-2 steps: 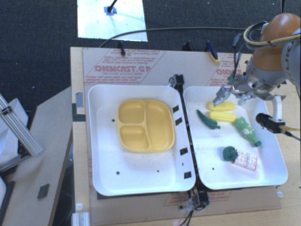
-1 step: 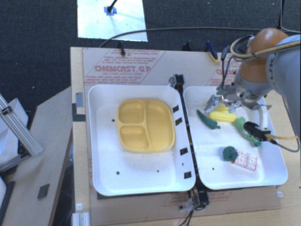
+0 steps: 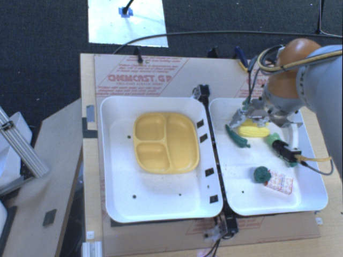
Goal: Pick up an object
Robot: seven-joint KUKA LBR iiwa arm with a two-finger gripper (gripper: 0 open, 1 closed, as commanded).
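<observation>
Two bins lay below; the gripper hung low over the banana, jaws' spread impossible to tell, seemingly lining up a grab.

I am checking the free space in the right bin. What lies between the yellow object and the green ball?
In the camera view, bare white bin floor lies between the yellow object and the green ball.

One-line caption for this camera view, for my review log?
KUKA arm's gripper down over a yellow object in the right bin; yellow divided plate in the left bin.
</observation>
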